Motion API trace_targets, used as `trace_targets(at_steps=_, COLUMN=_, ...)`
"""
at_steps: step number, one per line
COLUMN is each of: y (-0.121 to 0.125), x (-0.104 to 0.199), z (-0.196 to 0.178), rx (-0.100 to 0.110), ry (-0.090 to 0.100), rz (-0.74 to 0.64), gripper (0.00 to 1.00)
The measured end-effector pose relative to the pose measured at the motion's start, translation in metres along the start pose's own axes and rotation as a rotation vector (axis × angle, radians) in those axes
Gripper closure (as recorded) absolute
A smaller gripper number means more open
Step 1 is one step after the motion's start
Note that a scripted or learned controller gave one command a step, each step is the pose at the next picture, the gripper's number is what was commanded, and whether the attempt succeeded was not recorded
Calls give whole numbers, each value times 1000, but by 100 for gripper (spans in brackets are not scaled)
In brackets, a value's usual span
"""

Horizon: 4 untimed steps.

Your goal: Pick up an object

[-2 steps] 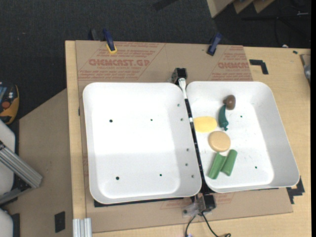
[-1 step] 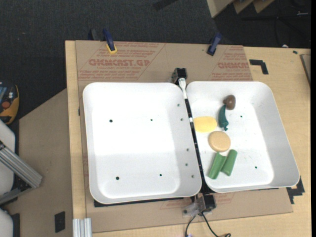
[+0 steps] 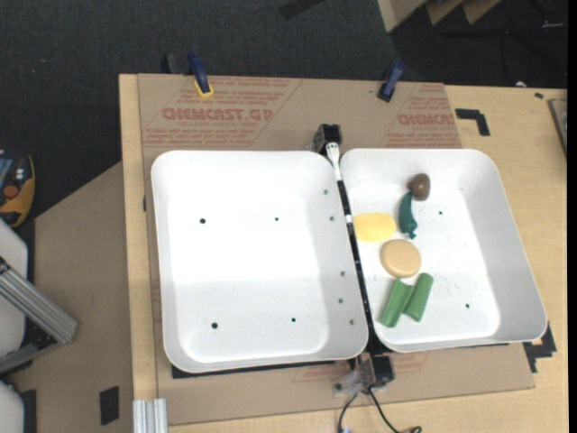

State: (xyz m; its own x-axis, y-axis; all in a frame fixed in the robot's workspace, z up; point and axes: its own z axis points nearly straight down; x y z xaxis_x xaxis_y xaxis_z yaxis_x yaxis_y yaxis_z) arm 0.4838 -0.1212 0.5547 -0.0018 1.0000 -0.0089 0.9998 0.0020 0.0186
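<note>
Fingers' state, open or closed, I cannot tell, so places are given among the things. On the brown cardboard table [image 3: 270, 106], past the left white plastic bin [image 3: 162, 242], all objects lie in the right white plastic bin [image 3: 518, 269]. The yellow rounded block [image 3: 373, 226] looks light and probably soft; take it across its short sides. Just below, the tan round disc [image 3: 400, 259] nearly touches the two green cylinders [image 3: 406, 300], which would likely roll. The dark teal curved piece [image 3: 407, 215] and small brown ball [image 3: 419, 186] are hard to identify.

Teal obj [image 3: 407, 215] partly under brown ball [image 3: 419, 186].
</note>
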Motion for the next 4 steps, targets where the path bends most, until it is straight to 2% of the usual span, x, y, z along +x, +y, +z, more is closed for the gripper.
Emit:
trace_targets(at_steps=1, y=1, x=0, z=-11, rx=-5, ry=-2, rz=0, gripper=100)
trace_targets(at_steps=2, y=1, x=0, z=-11, rx=-4, ry=-2, rz=0, gripper=0)
trace_targets(at_steps=3, y=2, x=0, z=-22, rx=-9, ry=-4, rz=0, gripper=100)
trace_targets(at_steps=4, y=2, x=0, z=-21, rx=-8, ry=-4, rz=-1, gripper=0)
